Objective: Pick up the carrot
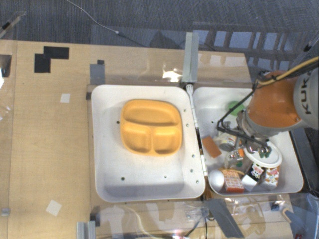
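Carrot (211,147) lies just left of the pincer (238,146), whose grip I cannot tell

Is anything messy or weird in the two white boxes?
The right bin is messy: small items lie jumbled together under the arm, including a white egg-shaped thing and a brown block tilted by the divider. The left bin looks neat, with a yellow divided tray lying flat.

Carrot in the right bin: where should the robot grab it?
The carrot lies flat and slanted, so probably grip its middle, across the narrow width, coming straight down from above. The bin wall sits close on one side and clutter crowds the other.
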Controlling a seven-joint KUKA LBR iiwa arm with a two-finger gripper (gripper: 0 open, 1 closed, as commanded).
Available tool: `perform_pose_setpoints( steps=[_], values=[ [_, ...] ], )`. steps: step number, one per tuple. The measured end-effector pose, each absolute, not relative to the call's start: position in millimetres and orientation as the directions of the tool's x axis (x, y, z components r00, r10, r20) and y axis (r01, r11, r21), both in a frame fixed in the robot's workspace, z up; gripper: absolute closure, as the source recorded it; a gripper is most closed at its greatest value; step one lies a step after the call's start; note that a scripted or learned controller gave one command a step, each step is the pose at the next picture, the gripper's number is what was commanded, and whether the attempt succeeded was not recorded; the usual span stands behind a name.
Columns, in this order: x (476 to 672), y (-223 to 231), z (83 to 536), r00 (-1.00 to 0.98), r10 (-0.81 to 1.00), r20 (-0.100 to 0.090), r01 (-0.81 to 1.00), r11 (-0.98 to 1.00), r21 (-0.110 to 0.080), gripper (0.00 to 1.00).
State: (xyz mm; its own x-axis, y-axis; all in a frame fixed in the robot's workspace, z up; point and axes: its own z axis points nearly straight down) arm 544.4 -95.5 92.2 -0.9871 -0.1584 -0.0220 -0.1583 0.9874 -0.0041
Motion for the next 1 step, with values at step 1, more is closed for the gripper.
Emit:
perform_pose_setpoints(
  steps=[1],
  values=[
    [551.0, -94.4, 107.2, -0.986, -0.164, -0.044, -0.163, 0.987, -0.010, 1.00]
  ],
)
